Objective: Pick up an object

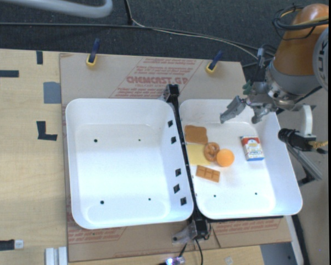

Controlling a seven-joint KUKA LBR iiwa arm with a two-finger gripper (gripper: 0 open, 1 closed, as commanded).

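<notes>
Camera view: gripper (pixel 244 113) sits over the upper part of the right bin (pixel 287 203), fingers spread wide, nothing between them. Arm (pixel 298 48) enters at upper right. Objects lie lower in that bin: brown toast slice (pixel 196 134) with a yellow slice (pixel 194 153) just below it, doughnut (pixel 212 149) touching the orange ball (pixel 225 158), waffle piece (pixel 207 174) below those, small carton (pixel 252 148) to the right. Left bin (pixel 77 148) mid-frame.

Toast (pixel 196 133), donut (pixel 212 150), ball (pixel 225 158), carton (pixel 252 148), cracker (pixel 207 174) in right bin (pixel 276 203).
</notes>
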